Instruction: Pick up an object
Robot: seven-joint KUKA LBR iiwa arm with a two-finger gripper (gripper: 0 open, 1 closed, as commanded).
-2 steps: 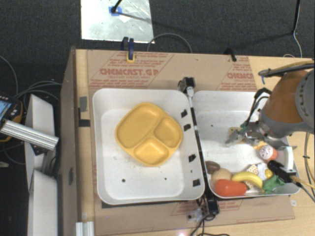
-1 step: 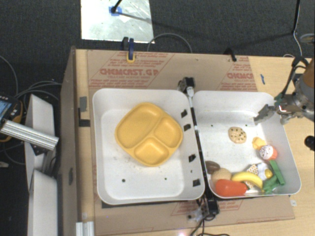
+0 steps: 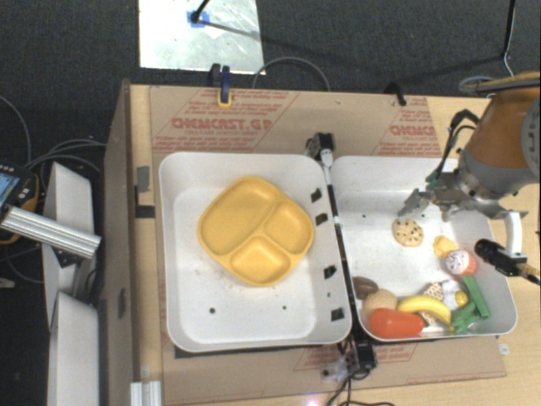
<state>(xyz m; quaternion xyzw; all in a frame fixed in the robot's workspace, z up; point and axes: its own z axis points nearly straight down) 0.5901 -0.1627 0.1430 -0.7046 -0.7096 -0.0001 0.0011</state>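
Hovering in the right white bin (image 3: 372, 194), gripper (image 3: 428, 200) with fingers spread wide (holding nothing), near round speckled cookie (image 3: 408, 232).

round tan chocolate-chip cookie (image 3: 408, 232) lying flat on the right white bin's floor, alone, toy pile at its 5 o'clock

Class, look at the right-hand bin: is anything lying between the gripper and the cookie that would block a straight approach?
Nothing visible does. The gripper hangs in the right bin just above the cookie, with bare white floor between them. The other toys, such as the banana and the red pepper, lie crowded toward the bin's near edge, beyond the cookie.
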